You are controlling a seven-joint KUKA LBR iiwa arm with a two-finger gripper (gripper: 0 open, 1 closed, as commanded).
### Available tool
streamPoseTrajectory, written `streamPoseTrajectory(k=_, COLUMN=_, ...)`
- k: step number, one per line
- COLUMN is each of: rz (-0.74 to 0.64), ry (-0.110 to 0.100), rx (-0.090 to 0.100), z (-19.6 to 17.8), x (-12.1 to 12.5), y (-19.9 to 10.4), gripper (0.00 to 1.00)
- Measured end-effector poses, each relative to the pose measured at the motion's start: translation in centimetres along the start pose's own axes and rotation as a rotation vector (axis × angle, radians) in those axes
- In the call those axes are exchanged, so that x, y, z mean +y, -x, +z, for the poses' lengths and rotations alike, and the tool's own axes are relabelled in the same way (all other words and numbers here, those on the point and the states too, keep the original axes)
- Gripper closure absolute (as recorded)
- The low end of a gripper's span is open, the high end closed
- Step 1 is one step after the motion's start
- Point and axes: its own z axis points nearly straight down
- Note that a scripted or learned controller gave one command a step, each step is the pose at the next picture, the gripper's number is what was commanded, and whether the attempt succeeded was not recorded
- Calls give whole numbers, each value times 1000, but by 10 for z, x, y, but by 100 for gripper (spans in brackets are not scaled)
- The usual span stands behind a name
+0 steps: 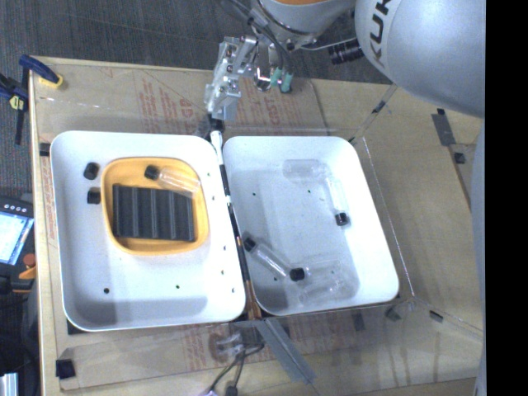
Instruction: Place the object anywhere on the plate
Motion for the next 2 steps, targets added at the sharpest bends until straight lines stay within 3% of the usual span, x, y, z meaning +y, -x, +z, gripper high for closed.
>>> streamPoseTrajectory(k=2, rz=1, ry=-2, rx=-6, z=-21, x=0, y=2, gripper=100)
